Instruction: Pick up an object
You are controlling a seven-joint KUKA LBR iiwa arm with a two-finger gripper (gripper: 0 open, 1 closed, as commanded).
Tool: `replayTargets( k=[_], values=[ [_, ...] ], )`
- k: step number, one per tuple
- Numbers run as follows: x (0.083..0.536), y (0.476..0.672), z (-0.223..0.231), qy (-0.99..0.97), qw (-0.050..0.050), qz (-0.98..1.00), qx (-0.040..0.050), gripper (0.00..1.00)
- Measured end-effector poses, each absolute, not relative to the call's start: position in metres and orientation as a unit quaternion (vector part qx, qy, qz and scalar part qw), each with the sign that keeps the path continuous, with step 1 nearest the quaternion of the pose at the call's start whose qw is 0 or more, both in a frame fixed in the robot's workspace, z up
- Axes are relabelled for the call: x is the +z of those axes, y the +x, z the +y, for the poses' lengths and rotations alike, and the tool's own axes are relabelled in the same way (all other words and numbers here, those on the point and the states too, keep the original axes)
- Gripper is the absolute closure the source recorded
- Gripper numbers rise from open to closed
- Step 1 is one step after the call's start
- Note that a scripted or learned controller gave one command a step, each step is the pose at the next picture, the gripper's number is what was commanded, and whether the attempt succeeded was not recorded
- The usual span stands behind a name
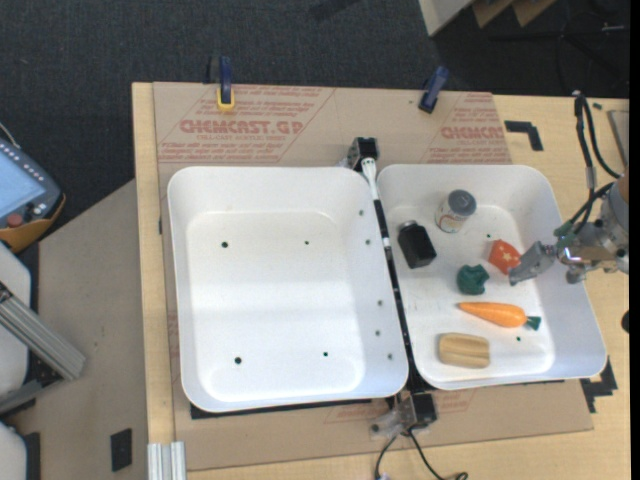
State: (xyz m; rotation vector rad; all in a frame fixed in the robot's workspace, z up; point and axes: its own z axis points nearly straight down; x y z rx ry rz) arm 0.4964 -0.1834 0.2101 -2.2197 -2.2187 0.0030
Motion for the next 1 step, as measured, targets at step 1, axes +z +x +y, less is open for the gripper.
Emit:
replayTargets(
  k=[1],
  values=[
    [0.2063, 0.5098, -0.2094, -0.708, -0.002, -0.707, 0.0001, 0.0]
  ],
)
